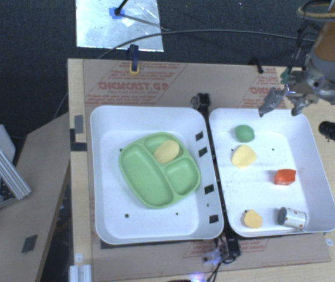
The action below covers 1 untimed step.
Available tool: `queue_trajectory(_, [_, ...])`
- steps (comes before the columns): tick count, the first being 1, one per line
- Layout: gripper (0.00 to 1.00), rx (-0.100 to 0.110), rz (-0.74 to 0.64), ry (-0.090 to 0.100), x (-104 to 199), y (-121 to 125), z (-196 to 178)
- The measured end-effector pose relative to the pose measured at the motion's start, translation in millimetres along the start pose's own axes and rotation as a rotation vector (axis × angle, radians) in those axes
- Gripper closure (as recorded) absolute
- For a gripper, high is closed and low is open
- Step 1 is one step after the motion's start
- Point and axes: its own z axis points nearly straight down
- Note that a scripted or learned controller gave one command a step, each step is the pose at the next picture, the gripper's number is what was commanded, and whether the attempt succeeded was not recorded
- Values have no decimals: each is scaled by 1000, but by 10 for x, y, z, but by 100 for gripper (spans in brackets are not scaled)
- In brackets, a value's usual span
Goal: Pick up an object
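Nearest the lens, along the front wall of the right bin (320, 175), lie a small yellow piece (252, 219) and a shiny metal cylinder (292, 217), just beside each other but apart. Further back in the same bin: a red-orange block (284, 177) toward the right, a pale yellow lump (243, 155) near the middle, and a green ball (244, 133) behind it, close but seemingly not touching. Left bin (105, 157) holds a green divided plate (158, 170) with a yellow rounded object (166, 151) sitting in its upper small compartment. Gripper (284, 103) hangs over the back rim of the right bin, fingers spread apart with nothing between them. Judged step: approach, no grasp begun; no target is yet evident, though the green ball lies nearest the fingers. Next move would call for carrying the gripper forward over one chosen piece, lining up the open fingers to straddle it, then descending; the rounded pieces could roll or squirt out under a poorly centred close. Hard to make out: height of the fingertips above the bin, since the slanted view flattens it. Arm cut off at the upper right edge; what the yellow pieces actually are is unclear.
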Motion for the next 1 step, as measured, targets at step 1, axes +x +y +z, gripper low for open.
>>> queue_trajectory(1, [0, -10, -2, -1, 3, 18, -62])
